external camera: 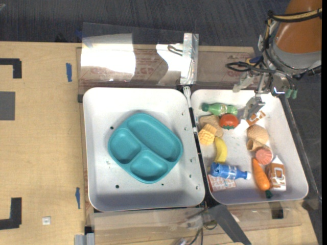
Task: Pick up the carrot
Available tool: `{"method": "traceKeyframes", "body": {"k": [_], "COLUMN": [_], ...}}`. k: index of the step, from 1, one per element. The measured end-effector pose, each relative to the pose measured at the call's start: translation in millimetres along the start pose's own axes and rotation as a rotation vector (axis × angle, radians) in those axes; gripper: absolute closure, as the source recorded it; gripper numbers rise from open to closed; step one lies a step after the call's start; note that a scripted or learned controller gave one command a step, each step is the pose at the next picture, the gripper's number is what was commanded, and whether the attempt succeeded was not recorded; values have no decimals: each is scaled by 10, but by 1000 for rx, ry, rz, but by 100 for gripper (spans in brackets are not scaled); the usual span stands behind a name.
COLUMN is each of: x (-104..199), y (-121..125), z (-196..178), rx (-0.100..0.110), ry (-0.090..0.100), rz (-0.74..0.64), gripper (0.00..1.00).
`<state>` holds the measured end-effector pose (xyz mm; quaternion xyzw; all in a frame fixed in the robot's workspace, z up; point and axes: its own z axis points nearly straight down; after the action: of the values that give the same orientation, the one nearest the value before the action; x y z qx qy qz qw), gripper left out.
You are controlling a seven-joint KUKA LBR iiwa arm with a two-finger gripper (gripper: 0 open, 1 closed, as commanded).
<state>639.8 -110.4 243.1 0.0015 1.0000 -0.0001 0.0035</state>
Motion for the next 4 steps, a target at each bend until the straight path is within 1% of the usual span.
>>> {"method": "traceKeyframes", "body": {"k": [1, 2, 3, 4], "x": [738, 1154, 652, 1147], "y": [42, -363, 170, -315], "z": [957, 1506, 1520, 1393], "rx": [-2, 0, 1, 1], "ry": [13, 1, -11, 4], "rz": [96, -128, 87, 207], "gripper": [0, 0, 0, 0]}}
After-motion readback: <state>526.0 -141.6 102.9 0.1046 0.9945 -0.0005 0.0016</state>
